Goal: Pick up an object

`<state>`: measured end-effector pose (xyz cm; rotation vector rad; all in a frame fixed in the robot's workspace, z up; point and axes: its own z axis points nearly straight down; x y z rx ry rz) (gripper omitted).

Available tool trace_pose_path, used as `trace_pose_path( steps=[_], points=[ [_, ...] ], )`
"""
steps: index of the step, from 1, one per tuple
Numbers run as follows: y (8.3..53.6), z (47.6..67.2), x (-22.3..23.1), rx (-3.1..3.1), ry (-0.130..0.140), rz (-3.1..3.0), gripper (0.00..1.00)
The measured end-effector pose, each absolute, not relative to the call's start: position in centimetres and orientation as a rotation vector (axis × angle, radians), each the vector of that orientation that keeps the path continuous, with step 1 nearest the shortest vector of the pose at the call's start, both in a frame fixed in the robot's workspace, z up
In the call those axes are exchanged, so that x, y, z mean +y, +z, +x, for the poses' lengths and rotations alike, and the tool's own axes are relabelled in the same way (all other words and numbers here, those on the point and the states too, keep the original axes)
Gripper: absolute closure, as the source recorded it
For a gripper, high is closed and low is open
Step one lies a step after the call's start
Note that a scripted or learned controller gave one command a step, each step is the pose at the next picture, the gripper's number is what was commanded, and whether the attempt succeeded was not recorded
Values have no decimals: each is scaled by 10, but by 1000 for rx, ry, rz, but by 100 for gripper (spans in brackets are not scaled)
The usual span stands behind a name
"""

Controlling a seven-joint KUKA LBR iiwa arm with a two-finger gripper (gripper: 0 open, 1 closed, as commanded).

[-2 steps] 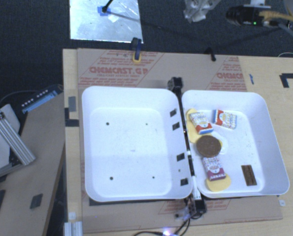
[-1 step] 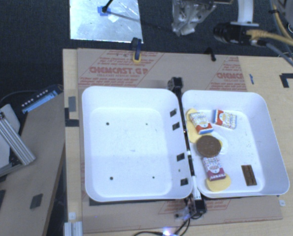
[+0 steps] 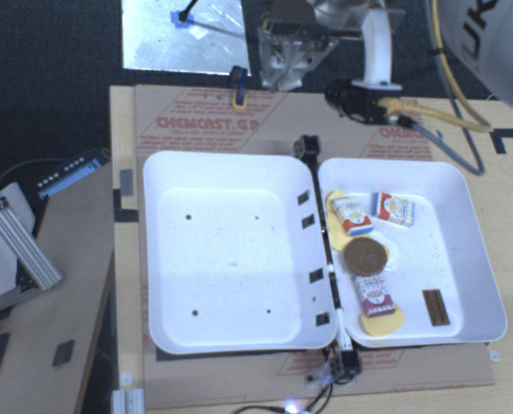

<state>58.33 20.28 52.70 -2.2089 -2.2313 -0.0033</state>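
- Bench [image 3: 127, 257]: pale wood top, with a cardboard sheet [image 3: 206, 121] bearing red print lying under both bins.
- Left bin [image 3: 230, 175]: shallow, white, a few small dark dots on its floor.
- Right bin [image 3: 463, 222]: shallow, white, joined to the left one along a seam with black clips [image 3: 312, 222].
- Contents of the right bin, grouped toward its left side:
  - red-and-white packet [image 3: 353, 215], lying on a yellow flat piece [image 3: 334, 222] near the seam;
  - second red-and-white packet [image 3: 393, 208], just beside the first, toward the far wall;
  - round brown disc [image 3: 365, 255], at the middle of the group, resting on a pale round piece;
  - red packet [image 3: 373, 292], just below the disc, overlapping a yellow round piece [image 3: 384, 322];
  - small brown bar [image 3: 435, 307], apart from the rest, near the front right corner.
- Gripper [image 3: 284, 65]: raised beyond the far edge of the bins, above the cardboard, well apart from every item; from where I stand, I cannot tell whether the jaws are spread or closed. Nothing is visibly between them.
- Yellow and grey cables [image 3: 433, 119]: trailing across the bench behind the right bin.
- Reflective sheet [image 3: 183, 20]: on the dark floor beyond the bench.
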Motion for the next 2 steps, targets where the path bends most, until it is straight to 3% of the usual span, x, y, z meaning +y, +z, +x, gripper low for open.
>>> trace_pose_path(
  steps=[1,2],
  points=[
    [536,502,237,-2232,-3,-2208,100],
    [534,576,233,-2222,-3,-2225,100]
  ],
)
